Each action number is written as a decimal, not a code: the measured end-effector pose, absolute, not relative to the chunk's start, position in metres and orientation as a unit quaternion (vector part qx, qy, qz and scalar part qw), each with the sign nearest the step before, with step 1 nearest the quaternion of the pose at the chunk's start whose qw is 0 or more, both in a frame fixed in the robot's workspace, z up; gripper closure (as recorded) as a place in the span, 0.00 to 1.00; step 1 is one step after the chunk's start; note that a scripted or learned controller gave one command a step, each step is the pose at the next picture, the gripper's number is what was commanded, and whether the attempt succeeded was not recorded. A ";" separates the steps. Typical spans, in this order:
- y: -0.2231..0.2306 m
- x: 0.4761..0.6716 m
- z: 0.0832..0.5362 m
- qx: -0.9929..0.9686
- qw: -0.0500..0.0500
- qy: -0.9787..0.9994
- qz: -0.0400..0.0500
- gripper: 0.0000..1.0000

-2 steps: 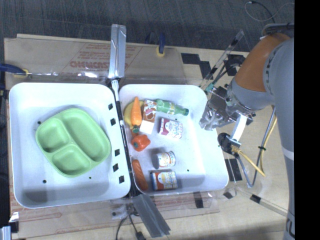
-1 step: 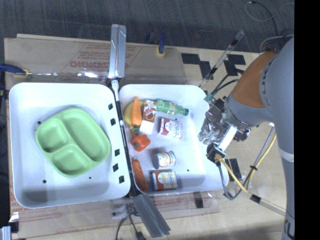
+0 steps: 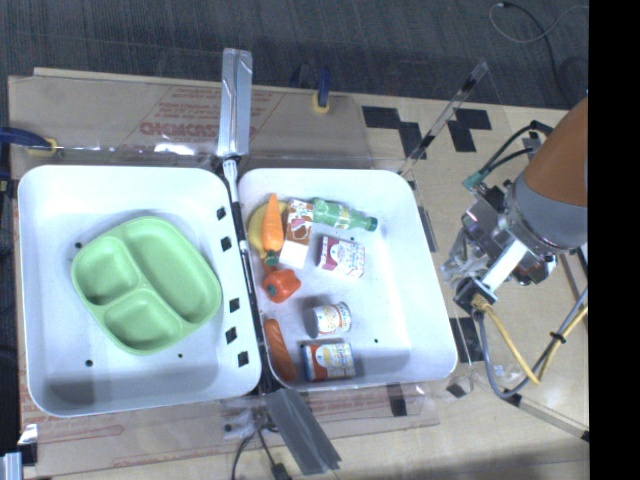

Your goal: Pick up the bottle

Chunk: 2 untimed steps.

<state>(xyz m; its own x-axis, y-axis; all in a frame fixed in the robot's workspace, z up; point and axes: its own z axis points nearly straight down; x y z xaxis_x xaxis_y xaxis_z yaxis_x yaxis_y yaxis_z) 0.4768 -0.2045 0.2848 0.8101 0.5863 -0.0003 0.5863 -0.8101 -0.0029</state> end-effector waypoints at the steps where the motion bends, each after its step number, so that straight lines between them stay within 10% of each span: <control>1: -0.210 0.476 0.251 -0.984 0.003 -0.181 0.003 1.00; 2: -0.210 0.476 0.242 -0.995 0.005 -0.104 0.004 1.00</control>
